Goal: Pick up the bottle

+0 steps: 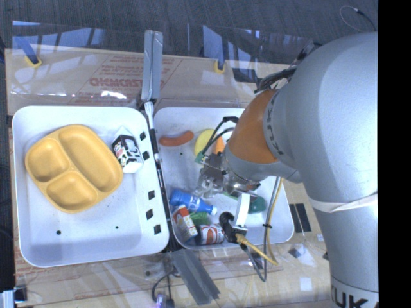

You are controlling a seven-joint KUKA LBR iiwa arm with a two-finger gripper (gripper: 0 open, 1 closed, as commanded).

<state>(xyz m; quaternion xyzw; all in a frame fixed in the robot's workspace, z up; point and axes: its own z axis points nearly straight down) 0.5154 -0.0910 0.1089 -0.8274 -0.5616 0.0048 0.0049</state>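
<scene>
1. So, I'm placing everything relative to the divider between the two bins. Furthest left of it, the yellow sectioned plate lies flat in the left bin, probably just parked as clutter since the task doesn't involve it.
2. Just left of the divider, nearly touching it, a small black-and-white carton leans against the plate's edge.
3. Just right of the divider, in the right bin, the bottle lies on its side, blue with a white label, near the front corner. Right below it are a red-labelled can and another small packet, all crowded together, so I'd guess a clean grab will be awkward.
4. Further right and towards the back: a sausage and a yellow-green fruit.
5. The gripper hangs right above the bottle's right end, pointing down. Whether it's spread or pinched, I can't tell; nothing visibly sits in it.
</scene>
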